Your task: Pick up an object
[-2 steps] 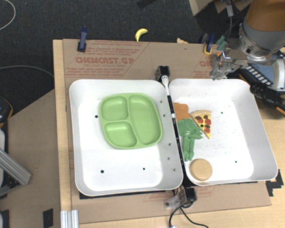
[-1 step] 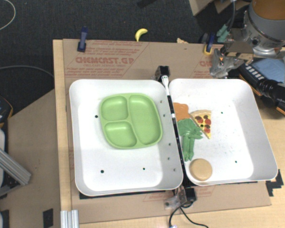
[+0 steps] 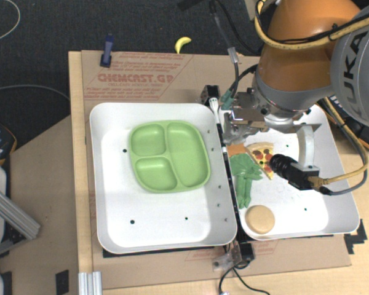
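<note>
My gripper (image 3: 240,134) hangs low over the near-left part of the right bin (image 3: 332,220), close to the divide between the bins. Right below it lie an orange piece (image 3: 235,149), a green leafy toy (image 3: 244,174) and a pizza slice toy (image 3: 262,155). A tan round bun (image 3: 260,219) rests at the bin's front left. The wrist hides the fingertips, and nothing is seen between them.
The left bin (image 3: 111,220) holds a green divided plate (image 3: 170,156). On the brown board behind the bins lie a blue clip (image 3: 106,51) and a yellow banana toy (image 3: 182,43). The arm's bulk covers the right bin's back part.
</note>
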Motion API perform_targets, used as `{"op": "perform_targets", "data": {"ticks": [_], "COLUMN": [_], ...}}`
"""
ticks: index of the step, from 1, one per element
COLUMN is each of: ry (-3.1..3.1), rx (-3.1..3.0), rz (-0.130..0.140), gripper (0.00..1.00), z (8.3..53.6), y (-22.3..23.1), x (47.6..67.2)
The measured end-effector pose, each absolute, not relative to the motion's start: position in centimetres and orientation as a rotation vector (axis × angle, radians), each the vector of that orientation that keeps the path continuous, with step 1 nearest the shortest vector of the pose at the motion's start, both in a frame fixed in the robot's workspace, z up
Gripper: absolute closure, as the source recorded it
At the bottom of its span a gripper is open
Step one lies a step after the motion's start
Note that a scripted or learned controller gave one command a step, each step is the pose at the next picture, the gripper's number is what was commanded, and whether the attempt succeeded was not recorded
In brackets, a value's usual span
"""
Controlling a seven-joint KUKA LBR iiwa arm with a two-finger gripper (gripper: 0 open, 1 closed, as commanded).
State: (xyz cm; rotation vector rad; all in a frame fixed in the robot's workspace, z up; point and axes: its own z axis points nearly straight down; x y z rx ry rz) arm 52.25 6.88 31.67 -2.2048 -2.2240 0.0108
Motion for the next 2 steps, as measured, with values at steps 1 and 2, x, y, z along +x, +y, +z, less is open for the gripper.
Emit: {"op": "perform_targets", "data": {"ticks": [1,2], "ry": [-2.236,-2.219], "rx": [-2.219,-2.213], "rz": [-0.031,0.021], "gripper": [1.00,1.00], "z": [49.2,35.4], "y": [11.7,14.7], "x": [47.9,47.8]}}
